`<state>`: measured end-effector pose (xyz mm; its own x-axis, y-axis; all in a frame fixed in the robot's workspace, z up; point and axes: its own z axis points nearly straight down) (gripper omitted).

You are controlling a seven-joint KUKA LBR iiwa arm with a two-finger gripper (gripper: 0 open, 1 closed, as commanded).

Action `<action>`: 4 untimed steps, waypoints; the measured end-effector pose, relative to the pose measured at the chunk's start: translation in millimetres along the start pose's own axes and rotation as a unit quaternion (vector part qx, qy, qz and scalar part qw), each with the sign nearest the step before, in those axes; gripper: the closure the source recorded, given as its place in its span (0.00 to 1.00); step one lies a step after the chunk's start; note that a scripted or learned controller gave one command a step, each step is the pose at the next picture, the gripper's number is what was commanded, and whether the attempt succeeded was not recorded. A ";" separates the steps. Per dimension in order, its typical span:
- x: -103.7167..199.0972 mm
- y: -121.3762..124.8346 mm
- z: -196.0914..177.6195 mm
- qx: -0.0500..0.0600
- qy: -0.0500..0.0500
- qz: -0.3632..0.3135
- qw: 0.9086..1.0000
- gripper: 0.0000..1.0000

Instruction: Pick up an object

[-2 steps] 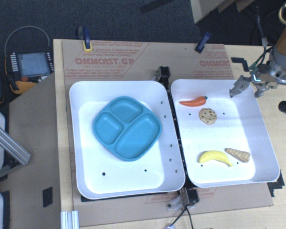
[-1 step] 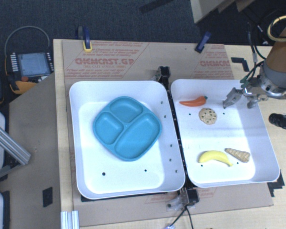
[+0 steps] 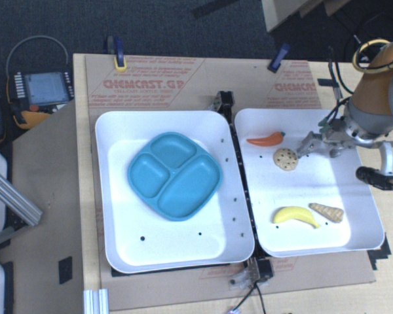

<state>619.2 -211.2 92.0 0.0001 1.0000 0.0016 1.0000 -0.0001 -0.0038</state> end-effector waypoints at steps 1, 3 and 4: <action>-0.3 1.7 -12.5 -0.003 -0.001 -0.001 1.000 1.00; 0.0 8.7 -120.8 -0.006 -0.003 -0.001 1.000 1.00; -8.6 7.9 -169.8 -0.006 -0.003 0.000 1.000 1.00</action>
